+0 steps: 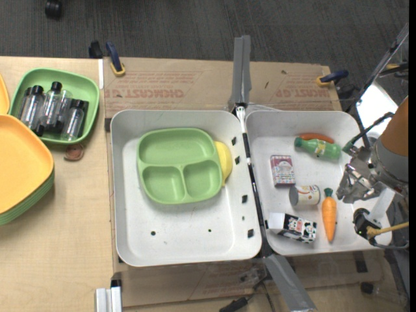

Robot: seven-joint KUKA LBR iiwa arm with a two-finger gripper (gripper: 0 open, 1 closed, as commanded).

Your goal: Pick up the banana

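**Banana untouched; gripper parked over the far side of the right bin**

Nearest the camera, the front rim of the left bin [188,260] is seen against the cardboard-covered tabletop [195,285]. A green divided tray [179,168] is carried in that bin, and the banana [224,160] is found tucked against the tray's right edge, partly hidden beneath it, close to the wall shared with the right bin [286,119].

The right bin is occupied by a carrot [329,218], a green bottle [318,148], a small pink packet [283,170], a small can [305,194] and a cow-patterned carton [294,227]. The gripper [356,188] is positioned at the right side of this bin, just beside the carrot and well apart from the banana. Its metal parts are seen as a tangle; whether it is parted or closed cannot be told, and nothing is seen held.

The step in hand is judged to be the approach, with no grasp begun. A traverse leftward across the divider is called for next, followed by a descent over the exposed yellow curve. Only a narrow strip is offered, so the tray rim is likely to be fouled.
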